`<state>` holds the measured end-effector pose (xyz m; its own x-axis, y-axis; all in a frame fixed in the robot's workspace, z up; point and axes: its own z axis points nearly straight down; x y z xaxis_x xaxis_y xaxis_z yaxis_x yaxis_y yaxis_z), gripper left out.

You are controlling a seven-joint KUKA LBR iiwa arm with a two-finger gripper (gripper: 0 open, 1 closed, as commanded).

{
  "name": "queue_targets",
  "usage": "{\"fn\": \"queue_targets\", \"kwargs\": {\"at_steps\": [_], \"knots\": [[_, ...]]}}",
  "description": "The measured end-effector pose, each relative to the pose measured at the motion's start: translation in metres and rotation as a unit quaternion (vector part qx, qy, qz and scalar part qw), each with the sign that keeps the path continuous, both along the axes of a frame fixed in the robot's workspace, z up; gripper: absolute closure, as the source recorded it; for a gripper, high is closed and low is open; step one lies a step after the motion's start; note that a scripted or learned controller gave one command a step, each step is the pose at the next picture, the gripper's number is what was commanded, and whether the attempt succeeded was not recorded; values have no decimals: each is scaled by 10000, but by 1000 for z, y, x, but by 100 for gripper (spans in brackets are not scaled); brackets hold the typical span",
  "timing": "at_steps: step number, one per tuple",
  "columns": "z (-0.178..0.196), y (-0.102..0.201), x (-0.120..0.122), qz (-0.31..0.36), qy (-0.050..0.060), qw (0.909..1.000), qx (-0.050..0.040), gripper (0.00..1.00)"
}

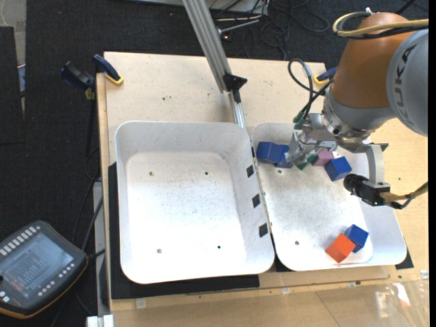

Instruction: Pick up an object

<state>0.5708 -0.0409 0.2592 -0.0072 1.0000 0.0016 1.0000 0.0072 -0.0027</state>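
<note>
My gripper [304, 157] hangs low over the far end of the right bin [306, 216], under the orange wrist band. A blue block [272, 152] lies just left of it, touching or nearly touching the fingers. A green piece [312, 160] and a pink piece [325, 157] sit just right of the gripper, with another blue block [338, 167] beside them. At the near right corner of the same bin an orange block [340, 248] and a blue block [356, 236] lie together. The fingertips are hidden among the blocks.
The left bin [180, 196] holds only dark specks. A slanted metal pole [208, 29] comes down to the bins' shared far edge. A black cable connector [362, 188] hangs over the right bin's right side. A teach pendant [34, 268] lies at lower left.
</note>
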Motion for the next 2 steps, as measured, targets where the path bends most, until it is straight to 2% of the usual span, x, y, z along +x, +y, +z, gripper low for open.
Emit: {"fn": "queue_targets", "kwargs": {"at_steps": [1,2], "knots": [[-17,52,-18,4,1,10000,2,100],[-12,101,-25,6,-12,10000,0,100]]}}
